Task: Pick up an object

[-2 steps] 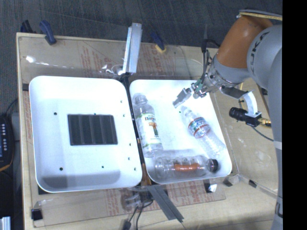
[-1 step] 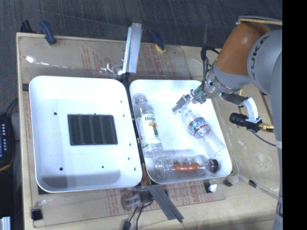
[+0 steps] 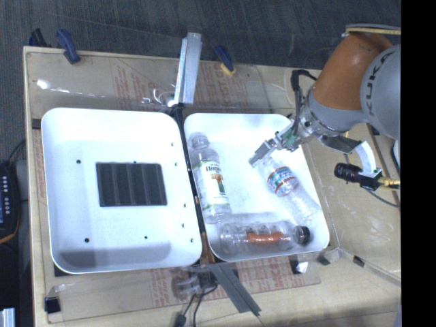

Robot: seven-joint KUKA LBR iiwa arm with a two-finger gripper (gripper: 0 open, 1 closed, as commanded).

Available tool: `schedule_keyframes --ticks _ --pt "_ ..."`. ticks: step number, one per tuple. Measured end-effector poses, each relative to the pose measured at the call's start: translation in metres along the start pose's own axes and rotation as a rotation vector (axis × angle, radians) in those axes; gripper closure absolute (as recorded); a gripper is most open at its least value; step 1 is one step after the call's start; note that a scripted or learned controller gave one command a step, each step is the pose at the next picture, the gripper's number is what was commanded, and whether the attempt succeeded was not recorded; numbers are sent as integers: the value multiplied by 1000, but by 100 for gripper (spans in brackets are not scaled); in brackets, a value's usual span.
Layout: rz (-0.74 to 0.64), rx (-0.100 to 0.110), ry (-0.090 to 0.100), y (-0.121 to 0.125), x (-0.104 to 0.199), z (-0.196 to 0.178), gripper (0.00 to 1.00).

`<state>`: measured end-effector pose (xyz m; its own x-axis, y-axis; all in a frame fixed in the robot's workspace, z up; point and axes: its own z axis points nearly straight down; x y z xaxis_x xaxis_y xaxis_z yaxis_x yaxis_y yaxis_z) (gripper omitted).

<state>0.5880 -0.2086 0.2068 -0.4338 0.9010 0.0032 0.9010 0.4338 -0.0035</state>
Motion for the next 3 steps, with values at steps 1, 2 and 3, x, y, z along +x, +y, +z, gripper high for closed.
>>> schedule_keyframes --ticks 1,2,3 --pt "-43 0 0 9 -4 14 0" --pt "113 1 1 19 11 15 0" --pt "49 -3 -4 11 -6 -5 0"
